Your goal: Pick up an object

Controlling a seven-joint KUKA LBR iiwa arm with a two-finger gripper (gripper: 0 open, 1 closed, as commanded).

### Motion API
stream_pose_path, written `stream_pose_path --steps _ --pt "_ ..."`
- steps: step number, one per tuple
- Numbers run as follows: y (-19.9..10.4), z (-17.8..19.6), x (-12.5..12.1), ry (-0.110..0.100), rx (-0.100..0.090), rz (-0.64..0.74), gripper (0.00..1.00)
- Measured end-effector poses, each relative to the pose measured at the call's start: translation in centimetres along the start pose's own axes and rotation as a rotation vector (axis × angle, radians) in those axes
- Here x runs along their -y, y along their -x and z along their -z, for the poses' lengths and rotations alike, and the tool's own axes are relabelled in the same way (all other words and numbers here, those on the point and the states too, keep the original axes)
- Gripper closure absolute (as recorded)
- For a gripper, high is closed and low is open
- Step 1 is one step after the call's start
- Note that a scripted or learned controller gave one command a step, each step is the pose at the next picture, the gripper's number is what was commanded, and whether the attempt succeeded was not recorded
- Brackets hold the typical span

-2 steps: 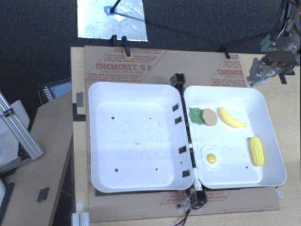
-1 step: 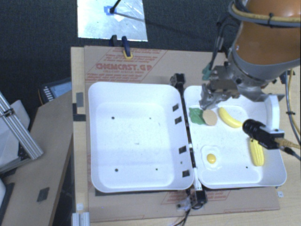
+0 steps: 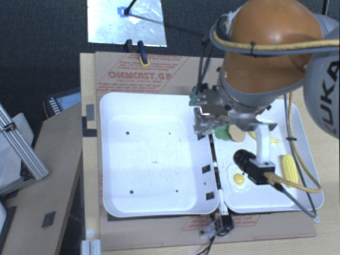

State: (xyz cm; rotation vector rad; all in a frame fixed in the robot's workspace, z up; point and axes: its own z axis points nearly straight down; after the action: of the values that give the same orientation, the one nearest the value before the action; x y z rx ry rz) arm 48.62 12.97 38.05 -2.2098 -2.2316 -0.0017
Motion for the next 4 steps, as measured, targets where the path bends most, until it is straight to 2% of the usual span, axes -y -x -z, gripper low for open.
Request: stream_pose_path --steps 1,2,3,4 --pt "-5.1 6.6 -0.1 0.008 -0.003 0.0 1.0" --pt "-9.3 16.0 -1.6 0.012 -0.005 -0.002 1.0" --pt "-9.1 16.6 -1.5 0.004 -0.001 -0.001 1.0" --pt "-9.1 17.7 -1.6 0.006 -0.003 0.003 1.0"
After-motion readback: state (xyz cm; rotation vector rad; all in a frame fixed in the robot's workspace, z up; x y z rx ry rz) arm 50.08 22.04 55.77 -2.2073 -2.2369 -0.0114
